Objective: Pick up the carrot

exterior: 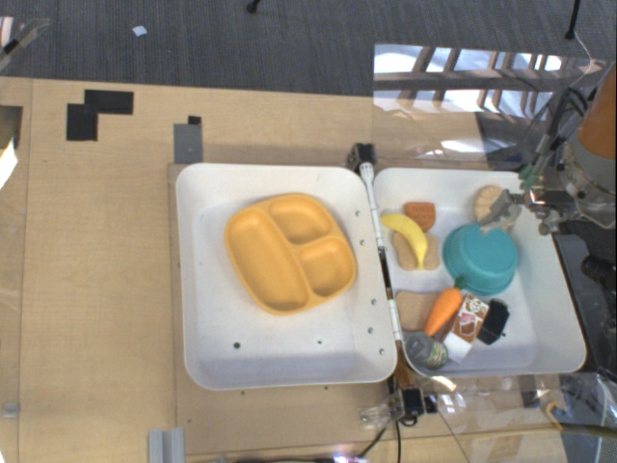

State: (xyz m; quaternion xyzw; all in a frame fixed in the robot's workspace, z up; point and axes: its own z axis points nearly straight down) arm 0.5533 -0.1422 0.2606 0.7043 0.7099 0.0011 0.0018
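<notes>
Where teal bowl (pixel 481 257) crowds, carrot (pixel 443 312) partly hidden

Pale wooden bench (pixel 96 287) beneath, dark grey carpet (pixel 193 22) beyond.

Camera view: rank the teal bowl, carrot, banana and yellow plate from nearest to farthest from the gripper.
Measured from the gripper, at the right bin's far right:
1. Teal bowl, just below-left of it.
2. Carrot, at the bowl's lower-left edge.
3. Banana, near the right bin's left wall; close to the carrot's distance but slightly farther.
4. Yellow plate, in the left bin.
</notes>
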